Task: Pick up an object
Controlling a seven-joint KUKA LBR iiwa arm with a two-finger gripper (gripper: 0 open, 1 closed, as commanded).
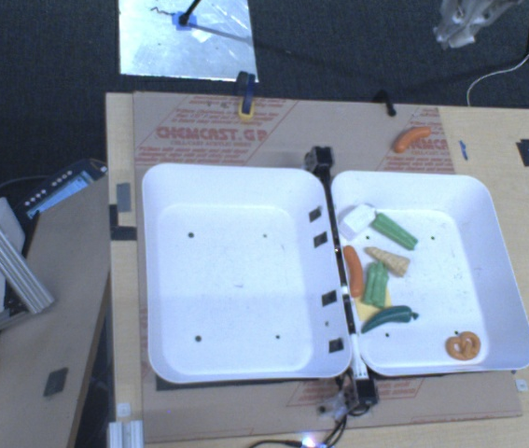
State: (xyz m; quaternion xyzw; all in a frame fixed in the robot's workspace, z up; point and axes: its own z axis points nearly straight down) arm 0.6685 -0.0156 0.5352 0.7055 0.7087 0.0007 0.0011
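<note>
The gripper point(457, 26) hangs at the top right corner of the camera view, high over the dark floor and well beyond the far edge of the table point(199, 119); it is blurred and pale, and whether it is open or closed cannot be told, with nothing seen held in it. Little of the arm is visible above it, close to the frame's top edge. Below lie two white bins side by side. The right bin point(507, 278) holds all the loose items, gathered toward its left wall near the divider: a white block point(357, 218), a green pod point(394, 231), a tan cone point(387, 260), an orange carrot point(353, 271), a green piece point(376, 284) lying over a yellow piece point(367, 312), and a dark green pepper point(390, 316). A pretzel point(463, 345) sits apart near the front right corner. The bin's middle and right floor is open. The left bin point(236, 269) shows bare floor. An orange sausage point(411, 139) lies on the cardboard behind the right bin.
</note>
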